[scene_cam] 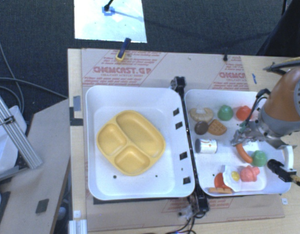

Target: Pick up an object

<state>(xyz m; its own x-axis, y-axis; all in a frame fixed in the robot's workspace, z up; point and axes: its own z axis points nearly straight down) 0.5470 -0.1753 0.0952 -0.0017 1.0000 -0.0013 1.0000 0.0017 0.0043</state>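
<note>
View from above, read from the near rim outward, with each bin taken as a dial whose 6 is toward me.

The right bin point(208, 94) holds all the loose toys, which I take to be the picking stock. At 6 to 7, a red piece point(217, 180) and an egg point(232, 175) touch each other, with a pink toy point(250, 173) just beside them at 5. This crowding makes them poor first choices.

Nearer the centre, a green piece point(259, 157) sits at 4 and a can point(206, 146) lies on its side at 9. Between them a carrot point(244, 153) lies aslant.

The end effector point(241, 136) hangs low just beyond the carrot's far end, reaching in from 3 because the arm point(285, 101) is mounted on that side. I cannot tell whether it is apart or together, and I see nothing held in it. I judge the carrot to be the object aimed at, since it is closest and has some room on its flanks.

Farther out, a brown piece point(201, 127) and a waffle point(217, 127) touch at 10. A bun point(202, 113), a green ball point(225, 112) and a tomato point(243, 112) line the far wall from 11 to 1.

The left bin point(106, 96) carries only a yellow plate point(130, 141) at its centre, probably kept apart as a set-down place. Both bins rest on the surface point(140, 62).
</note>
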